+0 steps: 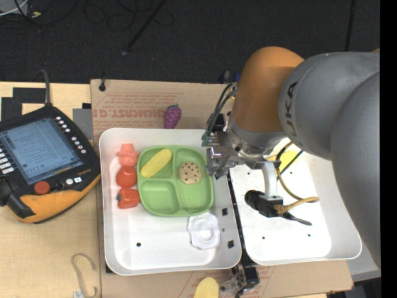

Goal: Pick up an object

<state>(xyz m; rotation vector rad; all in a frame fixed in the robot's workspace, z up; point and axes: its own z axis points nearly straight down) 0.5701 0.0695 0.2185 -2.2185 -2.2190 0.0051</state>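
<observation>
Plainly, the cookie (190, 172) lies in the green plate (162, 198), upper right compartment; the gripper (216, 156) hangs just beside that plate's right edge, and we cannot tell how far open it is or what it holds; yellow corn (155, 162) lies in the plate's upper left compartment; red toys (126, 179) line its left side.

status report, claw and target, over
Claw at right edge of left bin, beside green plate. No grasp visible. Cookie nearest, corn beyond.
</observation>
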